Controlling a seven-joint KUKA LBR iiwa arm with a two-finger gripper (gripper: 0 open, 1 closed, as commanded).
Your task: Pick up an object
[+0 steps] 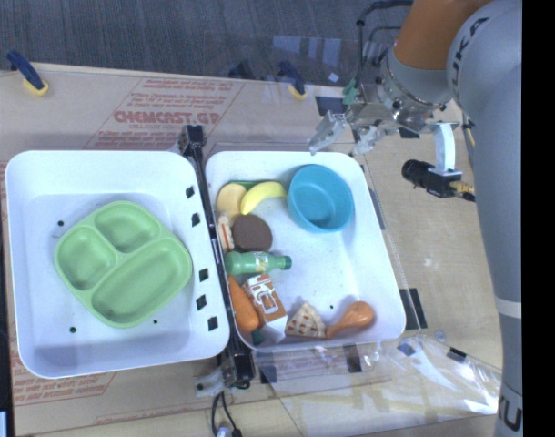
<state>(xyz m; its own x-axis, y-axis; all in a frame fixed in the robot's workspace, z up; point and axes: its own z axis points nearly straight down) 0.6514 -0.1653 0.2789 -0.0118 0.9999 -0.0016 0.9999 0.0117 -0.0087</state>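
My gripper (345, 137) hangs over the far rim of the right bin (387, 271), just beyond a blue bowl (320, 198). Its two fingers are spread apart, open, with nothing between them. The bin also holds a yellow banana (263, 194), a brown round patty (252, 233), a green bottle (257, 263), an orange carrot (244, 306), a small orange carton (267, 299), a waffle wedge (305, 321) and a chicken drumstick (353, 317). The objects crowd the bin's left and near sides.
The left bin (23, 208) holds a green divided plate (123, 262). A black clip strip (197, 208) runs between the two bins. Cardboard covers the bench (168, 107), with blue clamps at its far edge. Crumpled clear plastic (441, 371) lies at the near right.
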